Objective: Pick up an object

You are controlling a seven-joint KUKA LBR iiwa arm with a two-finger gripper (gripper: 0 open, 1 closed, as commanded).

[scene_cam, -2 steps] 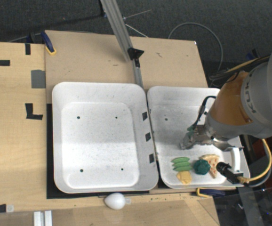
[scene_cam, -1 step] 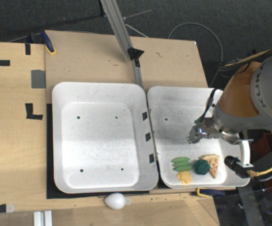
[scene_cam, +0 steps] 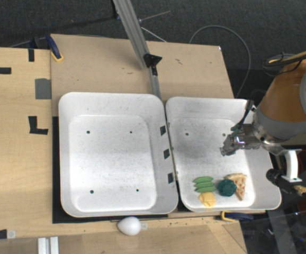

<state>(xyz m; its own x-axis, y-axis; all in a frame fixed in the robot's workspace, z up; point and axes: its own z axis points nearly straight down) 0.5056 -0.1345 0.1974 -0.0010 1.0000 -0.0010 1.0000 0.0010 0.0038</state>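
Camera view, gripper: the dark two-finger gripper [scene_cam: 231, 146] on the grey arm with its orange band [scene_cam: 282, 97] hangs over the right part of the right shallow white plastic bin [scene_cam: 195, 110]; I cannot tell how its tips stand, they are too small and dark to read.

Camera view, key relation: the small objects lie nearer the viewer than the gripper, in the near right corner of that bin, apart from the tool and not touching it. A pick from here seems to call for a move toward the near edge of the bin, then down.

Camera view, objects: a green ribbed pod-like piece [scene_cam: 203, 183] lies with its long axis running left to right; just nearer is a small yellow lumpy piece [scene_cam: 207, 198]; to the right, a dark teal rounded knobbly piece [scene_cam: 227, 187]; at the far right of the group, a tan wedge with reddish spots, like a toy pizza slice [scene_cam: 240, 184], long axis running near to far. They crowd close together, some touching.

Camera view, textures: the bin floors look matte and finely speckled; the toys look like smooth moulded plastic.

Camera view, surroundings: the left shallow white bin [scene_cam: 68, 142] sits beside the first; a white egg-shaped object [scene_cam: 129, 226] rests on the wooden bench [scene_cam: 15, 142] just beyond its near rim.
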